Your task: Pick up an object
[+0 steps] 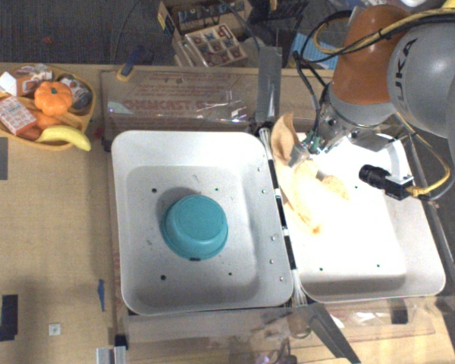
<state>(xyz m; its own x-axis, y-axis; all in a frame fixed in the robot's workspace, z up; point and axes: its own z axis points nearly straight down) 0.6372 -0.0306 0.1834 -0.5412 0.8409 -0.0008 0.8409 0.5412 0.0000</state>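
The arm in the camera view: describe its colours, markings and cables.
The arm is rounded and grey with dark lettering, and an orange band sits above the wrist. Yellow and black cables loop around it. A black plug hangs on a yellow cable.

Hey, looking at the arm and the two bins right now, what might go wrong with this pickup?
The gripper is at the top left corner of the right bin, on a floppy tan cloth draped over the wall between the bins. It may pinch just a fold and slip, or knock that wall. The teal bowl lies far off.
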